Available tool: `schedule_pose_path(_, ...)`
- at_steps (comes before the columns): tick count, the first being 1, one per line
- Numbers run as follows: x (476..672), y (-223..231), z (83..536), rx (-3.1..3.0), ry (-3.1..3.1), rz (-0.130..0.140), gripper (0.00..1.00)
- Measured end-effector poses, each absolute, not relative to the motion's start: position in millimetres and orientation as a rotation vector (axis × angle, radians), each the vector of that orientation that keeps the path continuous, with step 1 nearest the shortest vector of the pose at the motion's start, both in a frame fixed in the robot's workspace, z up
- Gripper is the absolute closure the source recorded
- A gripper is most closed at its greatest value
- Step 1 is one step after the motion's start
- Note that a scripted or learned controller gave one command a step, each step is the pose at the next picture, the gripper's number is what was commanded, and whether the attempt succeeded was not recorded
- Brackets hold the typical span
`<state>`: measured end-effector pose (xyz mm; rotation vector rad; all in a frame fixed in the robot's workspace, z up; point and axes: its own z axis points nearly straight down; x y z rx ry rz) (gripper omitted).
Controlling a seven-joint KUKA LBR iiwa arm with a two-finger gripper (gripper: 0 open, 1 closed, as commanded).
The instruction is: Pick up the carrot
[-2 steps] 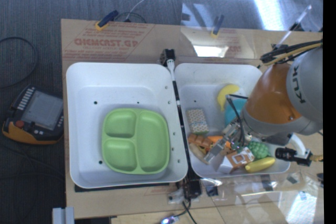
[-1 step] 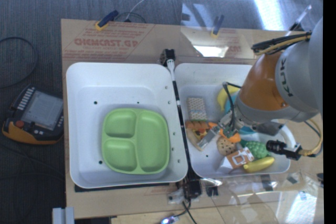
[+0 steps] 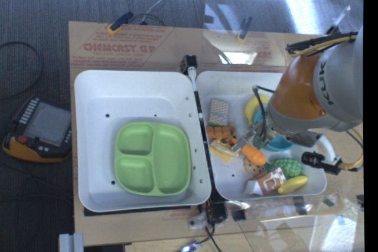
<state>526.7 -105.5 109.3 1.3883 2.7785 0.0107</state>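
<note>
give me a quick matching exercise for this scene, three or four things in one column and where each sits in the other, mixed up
Things:
1. green plastic divided plate
2. small orange toy carrot
3. long yellow toy banana
4. grey and orange handheld controller

Places:
A. near the front right corner of the right white bin
B. on the dark floor left of the bench
C. in the left white bin
D. near the middle of the right white bin, beside the gripper

Pairs: 1-C, 2-D, 3-A, 4-B

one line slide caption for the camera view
Arm's gripper low in the right bin beside the carrot; green plate in the left bin.
</note>
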Motion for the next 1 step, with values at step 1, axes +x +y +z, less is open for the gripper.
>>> schedule_pose_path(1,486.8,-46.5,183.9,1.692,2.646,-0.002,1.0)
